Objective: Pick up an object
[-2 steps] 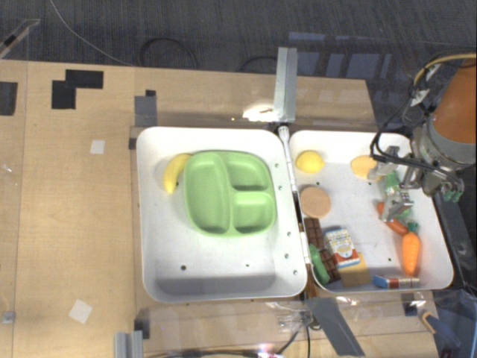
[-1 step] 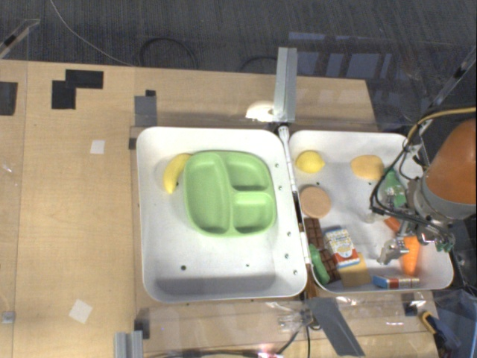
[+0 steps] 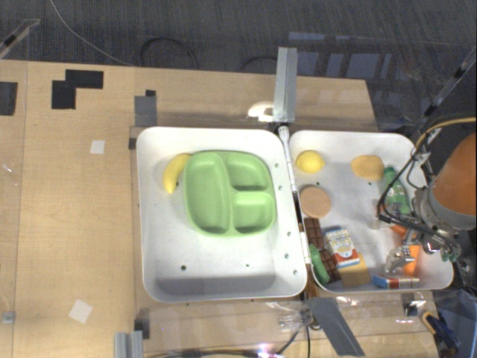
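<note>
Camera view looks down on a wooden surface [image 3: 67, 222] carrying two white bins. Largest is the left bin [image 3: 171, 267], holding a green divided tray [image 3: 227, 192] with a banana [image 3: 174, 173] just beside its left edge. Next, the right bin [image 3: 339, 151] holds the candidates: a tan round piece [image 3: 367, 167], a lemon [image 3: 309, 161], a brown disc [image 3: 314, 201], a small carton [image 3: 342, 246], and a marker [image 3: 395, 281] lying along the bin's front wall. At the right edge the end effector [image 3: 402, 258] sits low, just above the marker; whether it is open or closed I cannot tell. Judging by nearness, the marker, long axis left-to-right, is the likeliest pick.
</note>
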Action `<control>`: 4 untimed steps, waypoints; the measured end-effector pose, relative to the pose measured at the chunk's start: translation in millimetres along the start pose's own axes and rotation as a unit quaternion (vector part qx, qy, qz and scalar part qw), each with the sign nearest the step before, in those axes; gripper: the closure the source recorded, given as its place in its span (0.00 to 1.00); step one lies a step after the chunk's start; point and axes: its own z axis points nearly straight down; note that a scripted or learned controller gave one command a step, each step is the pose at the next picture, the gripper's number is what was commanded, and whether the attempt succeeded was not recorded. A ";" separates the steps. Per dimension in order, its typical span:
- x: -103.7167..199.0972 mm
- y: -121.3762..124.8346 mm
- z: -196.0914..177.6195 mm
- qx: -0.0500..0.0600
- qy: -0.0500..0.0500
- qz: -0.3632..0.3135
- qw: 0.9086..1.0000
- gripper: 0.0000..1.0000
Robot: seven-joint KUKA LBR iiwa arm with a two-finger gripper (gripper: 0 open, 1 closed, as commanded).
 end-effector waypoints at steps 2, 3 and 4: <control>-61.0 1.3 -45.8 -0.002 0.003 -0.179 0.984 1.00; -60.6 1.2 -45.1 -0.002 0.004 -0.179 0.984 0.00; -43.0 0.1 1.1 0.000 0.001 -0.206 0.978 0.00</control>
